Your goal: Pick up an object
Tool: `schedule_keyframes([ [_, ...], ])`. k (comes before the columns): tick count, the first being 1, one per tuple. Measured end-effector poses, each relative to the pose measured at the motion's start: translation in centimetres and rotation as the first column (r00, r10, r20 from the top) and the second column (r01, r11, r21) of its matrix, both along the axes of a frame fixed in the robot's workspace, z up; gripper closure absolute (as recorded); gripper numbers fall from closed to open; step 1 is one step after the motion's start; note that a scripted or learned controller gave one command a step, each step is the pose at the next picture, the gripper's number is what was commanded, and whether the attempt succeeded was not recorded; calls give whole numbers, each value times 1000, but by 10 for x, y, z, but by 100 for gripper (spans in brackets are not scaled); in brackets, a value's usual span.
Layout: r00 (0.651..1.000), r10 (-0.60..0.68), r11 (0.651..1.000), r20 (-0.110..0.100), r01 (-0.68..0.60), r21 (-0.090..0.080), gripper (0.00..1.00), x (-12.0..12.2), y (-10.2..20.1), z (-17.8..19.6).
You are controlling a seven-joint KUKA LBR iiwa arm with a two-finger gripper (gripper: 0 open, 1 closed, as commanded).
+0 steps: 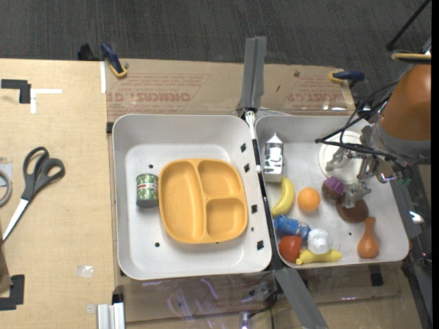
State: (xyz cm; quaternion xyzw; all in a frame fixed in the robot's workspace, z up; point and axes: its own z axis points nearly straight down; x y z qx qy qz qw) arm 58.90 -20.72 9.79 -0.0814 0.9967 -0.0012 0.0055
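Nearest the camera, along the front edge of the right bin (394, 252), lies a crowd of small items: a red tomato-like ball (290, 246), a yellow toy (319, 256) beside it, a clear-capped blue bottle (296, 227) just behind, and an orange pear-shaped piece (368, 240) toward the right wall. All of these rest on the bin floor, untouched.

A little farther back sit a banana (285, 196), an orange (309, 199), a purple object (333, 186) and a brown round item (352, 212). The end effector (351, 178) hovers low over this cluster, between the purple object and the brown item, with the arm (406, 108) reaching in from the right. Its metal fingers look spread rather than pressed together, and nothing can be seen pinched between them, so the pick looks not yet made; the likely target is the purple or the brown piece, though which one is hard to tell. What is left, by this reading, is closing on a thing and lifting it clear.

Farther back, a white milk carton (274, 157) stands against the divider, and a white plate (336, 151) lies near the rear wall.

In the left bin (127, 204), well apart from the action, an orange divided tray (203, 200) lies with a green can (147, 190) just beside it. Scissors (33, 180) rest on the table (55, 252) at far left.
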Motion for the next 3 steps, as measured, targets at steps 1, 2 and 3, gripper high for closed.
schedule_keyframes([
  [1,999,-33,999,0,33,-1,0,-76,13,-1],
  [2,989,-150,989,5,150,3,0,-18,79,-1],
  [3,964,-267,964,4,267,2,0,-8,108,0],
])
